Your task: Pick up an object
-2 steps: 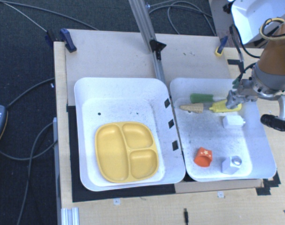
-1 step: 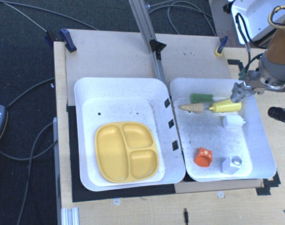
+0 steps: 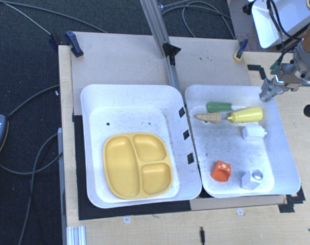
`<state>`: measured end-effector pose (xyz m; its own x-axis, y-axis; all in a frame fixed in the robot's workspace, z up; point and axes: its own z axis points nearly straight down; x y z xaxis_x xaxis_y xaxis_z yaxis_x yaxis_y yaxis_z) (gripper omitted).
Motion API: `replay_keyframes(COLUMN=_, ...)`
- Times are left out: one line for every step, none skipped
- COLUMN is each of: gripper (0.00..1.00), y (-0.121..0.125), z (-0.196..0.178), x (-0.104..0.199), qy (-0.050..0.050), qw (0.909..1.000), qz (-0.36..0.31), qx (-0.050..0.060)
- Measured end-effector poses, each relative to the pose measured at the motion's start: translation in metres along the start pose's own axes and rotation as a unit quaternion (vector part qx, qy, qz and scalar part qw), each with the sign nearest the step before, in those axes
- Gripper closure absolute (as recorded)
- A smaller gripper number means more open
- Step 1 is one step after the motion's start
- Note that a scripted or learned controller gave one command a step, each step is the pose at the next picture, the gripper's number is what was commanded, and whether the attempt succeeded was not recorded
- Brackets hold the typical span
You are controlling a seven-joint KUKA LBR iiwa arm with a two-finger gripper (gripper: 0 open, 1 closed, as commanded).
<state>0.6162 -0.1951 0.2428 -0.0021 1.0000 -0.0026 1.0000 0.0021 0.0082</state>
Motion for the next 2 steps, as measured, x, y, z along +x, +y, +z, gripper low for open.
replay_keyframes(gripper=1.00, y=-0.017, z=0.012, x=0.049, qy=0.003, qw=1.0000, qz=-0.001, qx=0.006)
replay_keyframes(gripper=1.00, y=-0.042, z=0.005, x=0.094, qy=0.003, qw=1.0000, qz=-0.001, qx=0.006)
